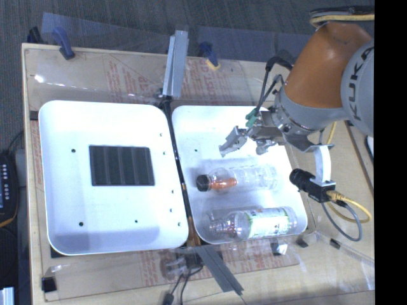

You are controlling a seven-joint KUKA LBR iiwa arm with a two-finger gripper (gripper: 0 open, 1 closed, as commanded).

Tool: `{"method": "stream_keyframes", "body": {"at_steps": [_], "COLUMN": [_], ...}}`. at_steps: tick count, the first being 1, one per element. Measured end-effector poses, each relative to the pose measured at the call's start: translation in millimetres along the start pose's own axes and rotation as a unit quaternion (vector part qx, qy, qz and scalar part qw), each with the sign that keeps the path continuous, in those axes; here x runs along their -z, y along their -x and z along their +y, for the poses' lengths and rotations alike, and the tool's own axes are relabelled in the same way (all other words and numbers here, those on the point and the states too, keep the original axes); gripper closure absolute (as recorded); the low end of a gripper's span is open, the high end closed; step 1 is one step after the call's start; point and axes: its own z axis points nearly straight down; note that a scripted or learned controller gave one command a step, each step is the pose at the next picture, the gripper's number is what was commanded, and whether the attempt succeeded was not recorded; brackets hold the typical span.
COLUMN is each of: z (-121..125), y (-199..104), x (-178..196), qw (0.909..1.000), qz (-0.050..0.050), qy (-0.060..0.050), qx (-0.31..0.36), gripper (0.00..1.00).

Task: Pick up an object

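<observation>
I am watching the two-finger gripper (248,141) hovering in the right white bin (191,122), fingers spread open and holding nothing. The clear plastic bottle with a dark cap (236,180) is lying just nearer, long axis left-right. A second clear labelled bottle (254,223) is lying nearer still.

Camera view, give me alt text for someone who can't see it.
A grey and orange robot arm's open two-finger gripper hovers over the right white bin, above two clear plastic bottles lying on their sides. The left white bin holds a dark ridged rectangular block.
</observation>
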Motion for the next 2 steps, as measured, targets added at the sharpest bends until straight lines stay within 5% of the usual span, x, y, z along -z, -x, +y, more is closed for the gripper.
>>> {"method": "stream_keyframes", "body": {"at_steps": [1, 2], "z": [1.1, 1.8], "y": [36.0, 43.8], "x": [-108.5, -166.5], "qw": [0.9999, 1.0000], "qz": [0.000, -0.001], "qy": [-0.001, 0.006], "qx": [-0.016, -0.006], "gripper": [0.00, 0.00]}}
